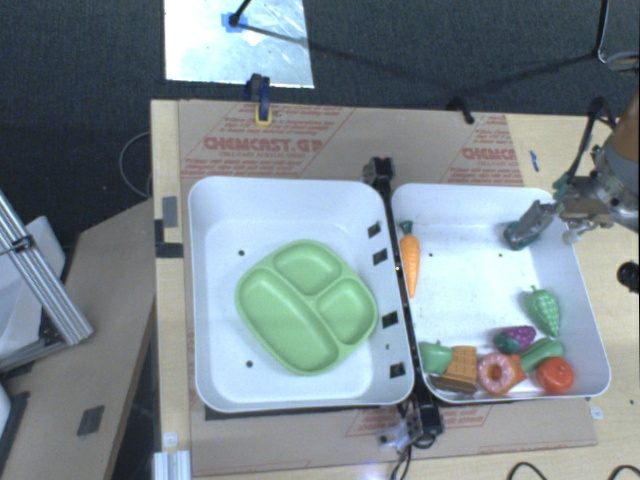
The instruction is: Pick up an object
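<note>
My gripper [526, 227] hangs over the back right part of the right bin [470, 288], reaching in from the right. Nothing shows between its tips. An orange carrot [408, 258] lies against the bin's left wall. A green cone-shaped toy [545, 311] sits below the gripper, by the right wall. Along the front wall lie a green pepper [435, 355], a tan waffle piece [461, 368], a pink donut [496, 373], a purple eggplant [515, 338], a green vegetable [541, 352] and a red tomato [556, 373].
The left bin [220, 228] holds a green divided plate [305, 308]. A black divider [392, 258] runs between the two bins. The right bin's middle floor is bare white.
</note>
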